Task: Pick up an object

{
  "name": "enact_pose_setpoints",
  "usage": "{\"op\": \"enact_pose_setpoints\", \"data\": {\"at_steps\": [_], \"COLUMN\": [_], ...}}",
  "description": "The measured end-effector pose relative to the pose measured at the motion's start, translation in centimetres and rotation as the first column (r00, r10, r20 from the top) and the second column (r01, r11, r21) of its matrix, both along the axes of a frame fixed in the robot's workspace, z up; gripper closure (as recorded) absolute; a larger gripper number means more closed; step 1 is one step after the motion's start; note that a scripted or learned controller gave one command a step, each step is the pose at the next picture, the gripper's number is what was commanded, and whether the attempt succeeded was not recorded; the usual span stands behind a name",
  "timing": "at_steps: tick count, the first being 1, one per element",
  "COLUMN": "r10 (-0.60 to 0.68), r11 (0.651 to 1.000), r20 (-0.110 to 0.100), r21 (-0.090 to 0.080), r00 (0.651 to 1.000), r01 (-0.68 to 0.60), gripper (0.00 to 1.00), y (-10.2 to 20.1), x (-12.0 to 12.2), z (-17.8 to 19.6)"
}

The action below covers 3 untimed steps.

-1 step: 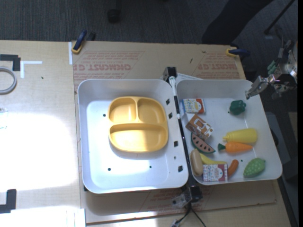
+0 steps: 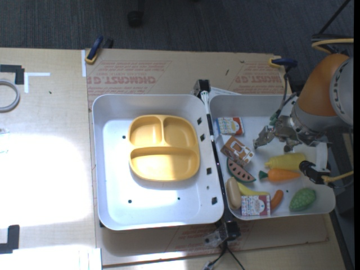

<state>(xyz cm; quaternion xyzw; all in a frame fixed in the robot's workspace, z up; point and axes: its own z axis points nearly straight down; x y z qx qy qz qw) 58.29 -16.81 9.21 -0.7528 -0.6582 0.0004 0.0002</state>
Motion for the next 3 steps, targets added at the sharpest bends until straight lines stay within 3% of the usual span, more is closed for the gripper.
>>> {"op": "enact_pose_setpoints", "data": {"at_steps": [1,2,3], "r10": [-0.004,-0.008,-0.166], "r11": [1.0,1.0,0.986], "r20": [0.001,0.003,0.003], "r21": [0.001,-0.001,-0.001], "r00": [1.0,1.0,0.986], "r01": [0.004,0.008,0.166], "gripper": [0.0,1.0,1.0], "y": [2.7,2.6,5.9], "x": [-10.5,-10.4,-10.4], "z": [0.0,1.0,15.2]}}
